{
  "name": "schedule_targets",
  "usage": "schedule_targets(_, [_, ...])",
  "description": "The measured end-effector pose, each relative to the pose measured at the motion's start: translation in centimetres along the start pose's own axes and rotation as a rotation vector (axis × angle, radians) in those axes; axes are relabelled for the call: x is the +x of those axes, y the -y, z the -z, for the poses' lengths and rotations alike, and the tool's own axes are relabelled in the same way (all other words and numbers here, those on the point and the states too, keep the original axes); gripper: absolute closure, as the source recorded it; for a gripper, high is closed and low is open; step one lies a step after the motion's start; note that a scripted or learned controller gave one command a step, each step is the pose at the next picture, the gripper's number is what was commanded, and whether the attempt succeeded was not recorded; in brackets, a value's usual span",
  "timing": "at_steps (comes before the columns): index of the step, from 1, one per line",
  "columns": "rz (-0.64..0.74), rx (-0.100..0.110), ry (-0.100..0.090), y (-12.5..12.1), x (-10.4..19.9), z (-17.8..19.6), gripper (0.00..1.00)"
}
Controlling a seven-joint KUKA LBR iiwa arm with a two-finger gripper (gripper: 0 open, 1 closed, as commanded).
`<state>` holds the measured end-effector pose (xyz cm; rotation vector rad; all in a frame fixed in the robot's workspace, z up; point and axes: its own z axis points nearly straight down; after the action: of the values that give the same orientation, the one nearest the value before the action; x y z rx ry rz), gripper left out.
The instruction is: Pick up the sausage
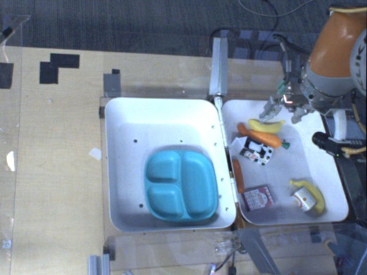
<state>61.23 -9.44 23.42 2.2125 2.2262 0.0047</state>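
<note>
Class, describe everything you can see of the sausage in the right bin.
The sausage is a slim, reddish-brown, smooth-skinned link. It lies flat in the right bin, pressed along the left wall and running lengthwise toward the front. Its near end stops just short of a small dark red packet. Nothing grips it.

No legible text — labels too blurred.
</note>
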Motion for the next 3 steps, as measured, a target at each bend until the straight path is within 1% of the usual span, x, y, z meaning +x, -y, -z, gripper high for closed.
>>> schedule_targets(1, [0.106, -0.028, 0.003, 3.5, -1.0, -11.5, 0.0])
schedule_targets(2, [0.123, -0.004, 0.0, -0.4, 3.4, -4.8, 0.0])
schedule_targets(3, [0.149, -0.002, 0.0, 4.6, 1.0, -13.9, 0.0])
